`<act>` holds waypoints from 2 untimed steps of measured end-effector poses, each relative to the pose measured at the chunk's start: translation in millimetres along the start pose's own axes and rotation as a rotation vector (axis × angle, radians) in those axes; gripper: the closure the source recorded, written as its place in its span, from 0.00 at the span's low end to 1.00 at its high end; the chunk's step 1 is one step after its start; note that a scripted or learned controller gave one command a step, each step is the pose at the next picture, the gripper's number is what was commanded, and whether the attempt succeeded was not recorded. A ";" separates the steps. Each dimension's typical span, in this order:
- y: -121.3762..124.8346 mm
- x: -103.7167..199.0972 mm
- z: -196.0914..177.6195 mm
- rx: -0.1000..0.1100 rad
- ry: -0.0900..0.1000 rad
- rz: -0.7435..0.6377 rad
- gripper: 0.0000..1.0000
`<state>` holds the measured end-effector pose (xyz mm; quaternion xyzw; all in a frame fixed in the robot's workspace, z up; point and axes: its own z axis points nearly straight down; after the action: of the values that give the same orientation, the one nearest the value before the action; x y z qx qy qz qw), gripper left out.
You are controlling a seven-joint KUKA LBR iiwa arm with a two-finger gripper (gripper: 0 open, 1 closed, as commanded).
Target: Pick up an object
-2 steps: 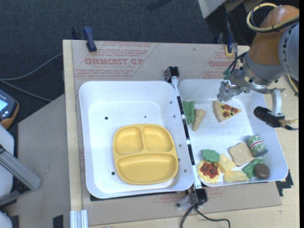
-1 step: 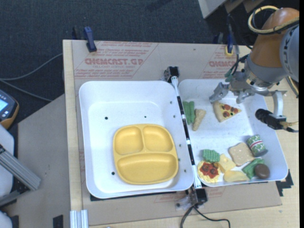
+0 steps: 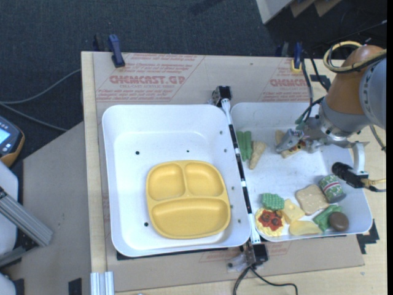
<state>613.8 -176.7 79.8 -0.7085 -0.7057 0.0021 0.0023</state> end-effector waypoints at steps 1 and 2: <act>26.1 52.2 -5.3 -0.010 -0.001 -0.009 0.00; 23.8 48.8 -15.3 -0.003 0.000 -0.004 1.00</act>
<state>637.9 -128.0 94.9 -0.7069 -0.7073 0.0012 0.0011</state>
